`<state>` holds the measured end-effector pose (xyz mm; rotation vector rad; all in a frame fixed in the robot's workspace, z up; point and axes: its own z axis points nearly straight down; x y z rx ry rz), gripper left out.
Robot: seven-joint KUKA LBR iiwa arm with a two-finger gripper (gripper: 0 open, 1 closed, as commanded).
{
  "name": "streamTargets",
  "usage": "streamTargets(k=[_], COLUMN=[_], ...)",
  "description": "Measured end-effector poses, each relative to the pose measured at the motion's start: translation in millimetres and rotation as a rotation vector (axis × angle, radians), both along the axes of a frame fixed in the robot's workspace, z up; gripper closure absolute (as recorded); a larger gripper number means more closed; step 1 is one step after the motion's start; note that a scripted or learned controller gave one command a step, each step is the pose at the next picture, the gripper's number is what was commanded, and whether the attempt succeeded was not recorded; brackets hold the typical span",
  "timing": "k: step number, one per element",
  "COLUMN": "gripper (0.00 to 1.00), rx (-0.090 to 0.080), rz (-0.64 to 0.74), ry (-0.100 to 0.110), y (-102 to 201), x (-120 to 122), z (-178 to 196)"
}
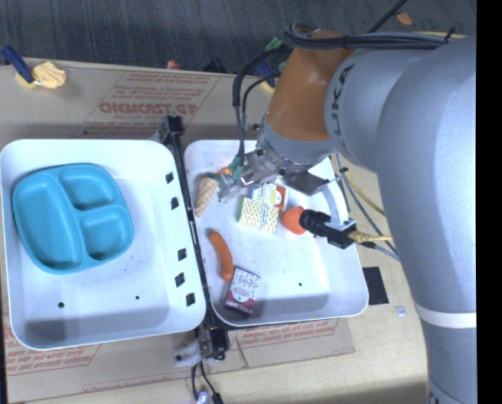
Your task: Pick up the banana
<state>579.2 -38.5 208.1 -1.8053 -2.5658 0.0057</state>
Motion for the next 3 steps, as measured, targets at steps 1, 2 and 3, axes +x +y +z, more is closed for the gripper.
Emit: streamTargets(k=[1, 2, 3], gripper=[1.0, 1.0, 1.0], rx=[0.001, 0.002, -0.001], rz=[0.204, 0.238, 0.07], ry=[-0.005, -0.005, -0.006], y=[5.6, 60.8, 12.1], x=[55.3, 74.2, 77.5], z=[-13.5, -16.2, -11.8])
